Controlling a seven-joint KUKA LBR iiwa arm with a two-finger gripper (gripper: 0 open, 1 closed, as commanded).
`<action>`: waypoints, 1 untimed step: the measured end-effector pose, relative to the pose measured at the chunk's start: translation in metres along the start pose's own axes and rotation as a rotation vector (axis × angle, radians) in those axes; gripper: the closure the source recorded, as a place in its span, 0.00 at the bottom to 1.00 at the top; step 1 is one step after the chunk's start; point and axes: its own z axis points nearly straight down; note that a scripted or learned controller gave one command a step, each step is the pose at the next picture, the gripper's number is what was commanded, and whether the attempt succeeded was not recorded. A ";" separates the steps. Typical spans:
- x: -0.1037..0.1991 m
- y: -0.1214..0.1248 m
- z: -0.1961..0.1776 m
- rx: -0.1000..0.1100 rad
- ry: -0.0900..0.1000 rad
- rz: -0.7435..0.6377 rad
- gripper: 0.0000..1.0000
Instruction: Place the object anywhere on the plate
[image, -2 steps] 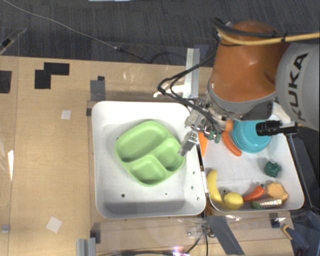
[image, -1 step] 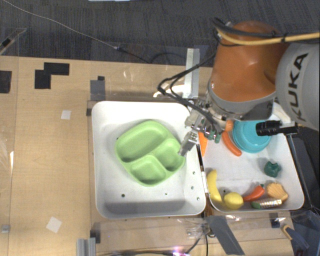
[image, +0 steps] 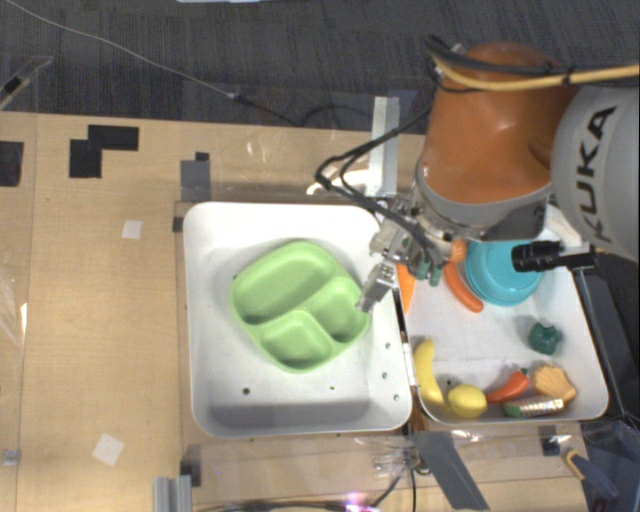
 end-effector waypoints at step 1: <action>0.000 0.000 0.000 0.000 0.000 0.000 0.00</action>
